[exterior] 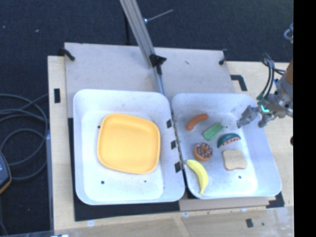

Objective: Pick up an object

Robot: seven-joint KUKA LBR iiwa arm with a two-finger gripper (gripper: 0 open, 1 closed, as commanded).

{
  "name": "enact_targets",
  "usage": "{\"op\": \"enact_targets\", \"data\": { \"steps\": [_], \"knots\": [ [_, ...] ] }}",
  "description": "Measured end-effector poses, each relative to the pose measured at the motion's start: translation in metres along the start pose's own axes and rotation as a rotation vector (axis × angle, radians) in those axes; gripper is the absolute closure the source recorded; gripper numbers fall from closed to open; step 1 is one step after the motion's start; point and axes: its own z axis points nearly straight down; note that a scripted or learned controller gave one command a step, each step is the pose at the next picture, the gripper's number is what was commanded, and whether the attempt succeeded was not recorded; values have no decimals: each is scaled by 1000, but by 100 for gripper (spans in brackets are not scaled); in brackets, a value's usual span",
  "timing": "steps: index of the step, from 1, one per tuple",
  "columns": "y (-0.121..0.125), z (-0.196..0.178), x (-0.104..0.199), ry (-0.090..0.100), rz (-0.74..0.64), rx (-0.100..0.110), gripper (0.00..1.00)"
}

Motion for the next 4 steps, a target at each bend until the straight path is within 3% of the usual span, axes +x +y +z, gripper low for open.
{"op": "enact_targets", "data": {
  "steps": [1, 3, 4],
  "knots": [
    [0, 0, 0, 0, 0, 0, 0],
    [1, 103, 13, 1, 0, 4, 0],
    [1, 135, 13, -1, 0, 0, 0]
  ]
}}
